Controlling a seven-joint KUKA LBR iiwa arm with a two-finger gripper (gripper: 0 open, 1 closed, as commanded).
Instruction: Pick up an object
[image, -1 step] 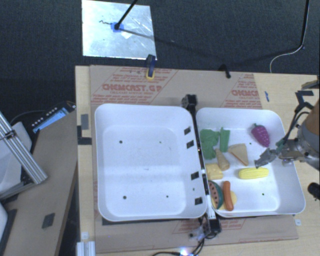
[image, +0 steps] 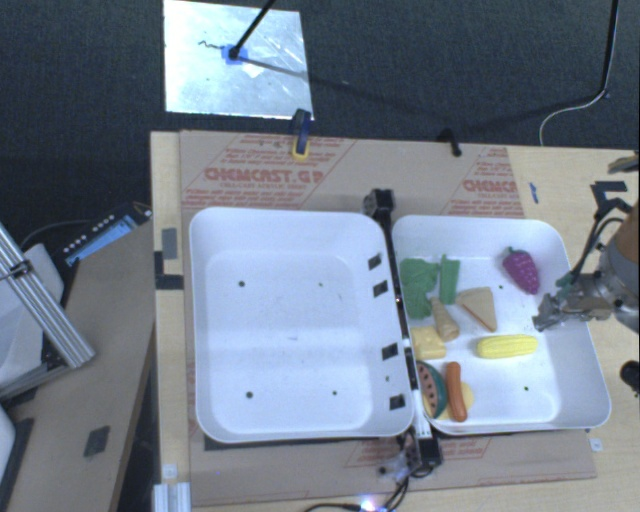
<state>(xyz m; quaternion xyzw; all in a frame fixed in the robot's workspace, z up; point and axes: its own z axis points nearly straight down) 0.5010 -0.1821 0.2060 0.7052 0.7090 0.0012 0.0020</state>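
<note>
Nearest my camera, a watermelon slice (image: 428, 388) and a carrot (image: 456, 390) lie in the right bin's (image: 575, 395) front-left corner. From the corn cob (image: 506, 346), mid-bin: a cheese cube (image: 429, 343) to its left, a bread wedge (image: 480, 307) just behind it, green leaves (image: 420, 278) farther back-left, purple grapes (image: 520, 268) behind. My hand (image: 552, 312) hovers just right of the corn, above the bin's right edge; I cannot tell whether it is spread. The left bin (image: 290, 230) adjoins on the tabletop (image: 560, 175).

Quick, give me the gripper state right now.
Gripper: at the right bin's right edge, near the corn; open or shut cannot be told, nothing seen held.
</note>
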